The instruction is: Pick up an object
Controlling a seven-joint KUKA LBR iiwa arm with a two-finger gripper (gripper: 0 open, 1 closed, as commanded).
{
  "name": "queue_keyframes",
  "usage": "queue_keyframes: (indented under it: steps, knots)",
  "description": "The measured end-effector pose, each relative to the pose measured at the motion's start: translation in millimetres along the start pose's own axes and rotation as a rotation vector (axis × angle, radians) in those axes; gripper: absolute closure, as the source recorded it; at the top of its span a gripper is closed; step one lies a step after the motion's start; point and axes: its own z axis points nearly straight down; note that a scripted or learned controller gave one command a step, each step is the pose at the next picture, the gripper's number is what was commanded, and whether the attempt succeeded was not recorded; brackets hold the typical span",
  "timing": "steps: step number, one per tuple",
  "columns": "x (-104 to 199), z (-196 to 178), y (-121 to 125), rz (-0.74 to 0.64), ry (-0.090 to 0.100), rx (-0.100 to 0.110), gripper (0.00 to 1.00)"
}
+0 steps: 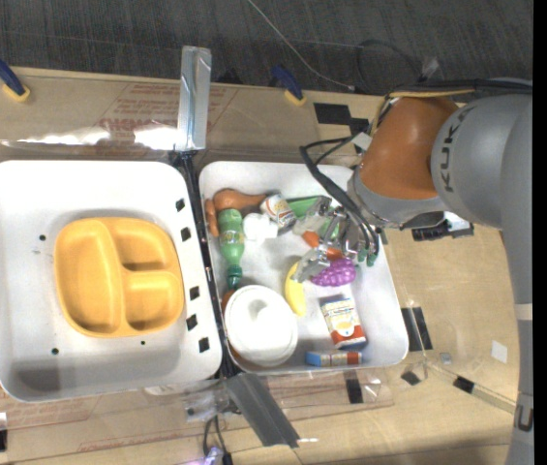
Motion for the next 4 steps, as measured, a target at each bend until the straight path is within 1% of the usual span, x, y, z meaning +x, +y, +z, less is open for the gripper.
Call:
queue_keyframes:
  steps: [1,2,3,4]
  knots:
    - [38.1,13.2,20.6,0.041,-0.001,0.001,0.0]
    - [42.8,26.3,14.2,0.23,0.005,0.0,0.0]
    - [41.5,15.5,15.8,0.222,0.003,-0.001,1.0]
    - [52.8,2.7,70.8,0.208,0.005,-0.001,1.0]
